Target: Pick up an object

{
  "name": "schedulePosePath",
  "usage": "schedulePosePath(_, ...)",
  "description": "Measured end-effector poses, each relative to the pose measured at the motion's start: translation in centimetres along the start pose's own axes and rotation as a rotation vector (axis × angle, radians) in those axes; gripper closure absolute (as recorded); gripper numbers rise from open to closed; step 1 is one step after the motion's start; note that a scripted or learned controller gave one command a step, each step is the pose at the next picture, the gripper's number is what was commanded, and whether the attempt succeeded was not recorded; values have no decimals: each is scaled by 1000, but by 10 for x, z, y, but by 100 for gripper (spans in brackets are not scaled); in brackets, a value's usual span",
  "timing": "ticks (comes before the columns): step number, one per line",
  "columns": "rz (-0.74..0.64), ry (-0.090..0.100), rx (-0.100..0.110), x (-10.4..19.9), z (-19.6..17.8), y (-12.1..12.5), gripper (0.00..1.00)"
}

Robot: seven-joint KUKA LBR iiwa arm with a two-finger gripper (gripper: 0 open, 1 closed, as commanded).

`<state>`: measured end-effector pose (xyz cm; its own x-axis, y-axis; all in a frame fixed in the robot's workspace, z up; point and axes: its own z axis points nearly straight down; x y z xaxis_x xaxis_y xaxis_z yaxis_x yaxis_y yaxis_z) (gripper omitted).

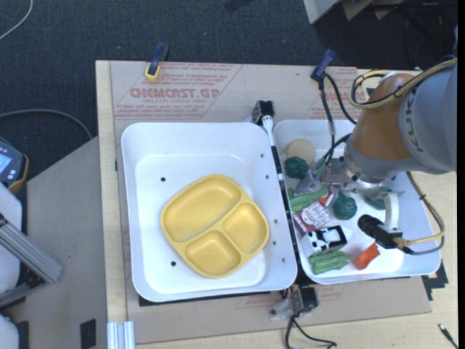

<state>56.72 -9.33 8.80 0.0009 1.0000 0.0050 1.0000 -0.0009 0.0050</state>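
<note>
Bench board (pixel 182 86) printed "CHEMCAST GP"; gripper (pixel 336 184) over right bin (pixel 418 264), finger state unclear.

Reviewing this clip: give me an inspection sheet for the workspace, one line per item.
Surface: two shallow white bins side by side, left bin and right bin, on a board printed with red lettering.
Job's things: right bin holds small mixed objects, among them a teal ball, a green block and an orange piece.
Clutter: yellow divided tray lies in the left bin.
Grippers: gripper is low over the right bin's objects; finger state hidden by the wrist.
Cables: black cable runs to the arm; another trails below the bench front.
Surroundings: dark carpet; clamps at the board's far edge.
</note>
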Motion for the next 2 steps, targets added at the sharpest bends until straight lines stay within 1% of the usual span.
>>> schedulePosePath(1,0,-3,-5,0,-11,1,100)
schedulePosePath(2,-1,-7,-1,-2,-68,-7,100)
